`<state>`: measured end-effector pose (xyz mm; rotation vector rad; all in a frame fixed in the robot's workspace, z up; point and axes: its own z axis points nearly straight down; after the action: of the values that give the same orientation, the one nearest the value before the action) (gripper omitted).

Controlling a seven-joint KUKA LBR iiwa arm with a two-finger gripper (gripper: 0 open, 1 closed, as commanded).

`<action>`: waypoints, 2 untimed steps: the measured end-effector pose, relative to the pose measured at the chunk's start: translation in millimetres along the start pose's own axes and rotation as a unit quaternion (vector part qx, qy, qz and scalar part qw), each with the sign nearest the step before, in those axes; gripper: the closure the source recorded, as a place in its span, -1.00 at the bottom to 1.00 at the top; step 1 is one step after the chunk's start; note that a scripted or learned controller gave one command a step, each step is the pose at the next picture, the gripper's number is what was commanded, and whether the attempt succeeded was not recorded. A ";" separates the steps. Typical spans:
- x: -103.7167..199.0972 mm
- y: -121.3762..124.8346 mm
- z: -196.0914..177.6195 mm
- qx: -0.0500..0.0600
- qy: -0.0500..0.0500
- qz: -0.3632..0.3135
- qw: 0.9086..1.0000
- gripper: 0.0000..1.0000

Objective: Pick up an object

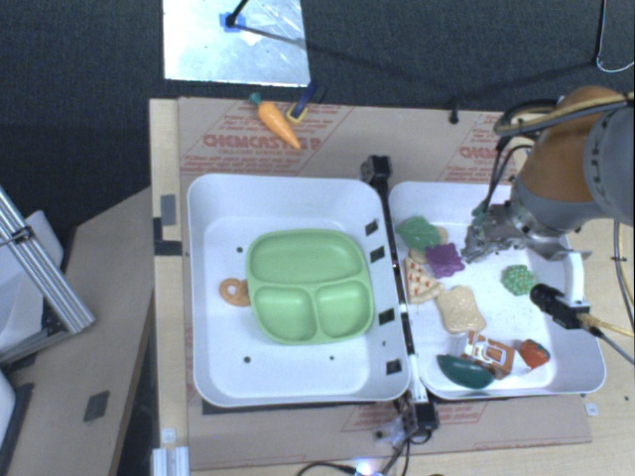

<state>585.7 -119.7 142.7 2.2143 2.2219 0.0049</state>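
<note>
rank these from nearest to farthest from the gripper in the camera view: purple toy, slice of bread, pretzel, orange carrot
Measured from the gripper, over the right bin:
1. Purple toy, just to its left in the right bin.
2. Slice of bread, lower in the same bin.
3. Orange carrot, outside the bins, on the board beyond the left bin.
4. Pretzel, in the left bin beside the green tray.
</note>
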 end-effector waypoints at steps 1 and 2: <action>4.7 -6.7 -49.8 0.000 0.000 0.000 1.000 1.00; 4.7 -5.2 -83.8 0.000 0.000 -0.001 1.000 1.00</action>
<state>580.0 -115.0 226.5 2.2137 2.2236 0.0045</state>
